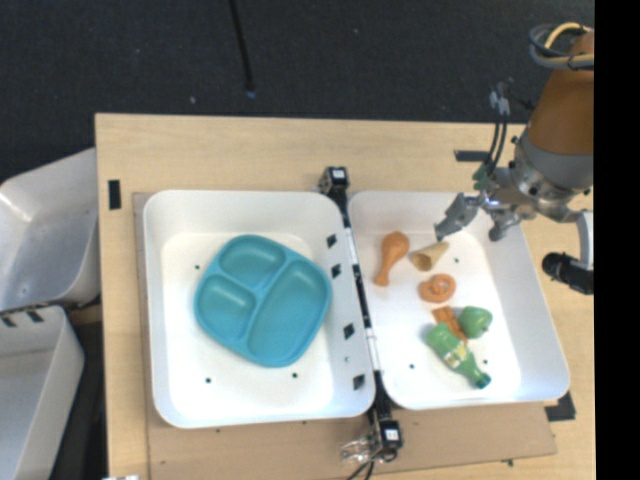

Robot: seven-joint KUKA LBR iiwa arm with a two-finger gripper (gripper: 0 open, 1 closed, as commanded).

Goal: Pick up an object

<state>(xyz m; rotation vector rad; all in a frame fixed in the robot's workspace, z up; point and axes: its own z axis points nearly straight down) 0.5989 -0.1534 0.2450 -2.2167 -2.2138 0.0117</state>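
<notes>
Camera view, as I log it: left bin holds a blue divided plate. Right bin holds an orange drumstick, tan cone piece, orange disc, green bottle and green pepper. Gripper hovers over the right bin's far side, fingers apart, clasping nothing.
</notes>
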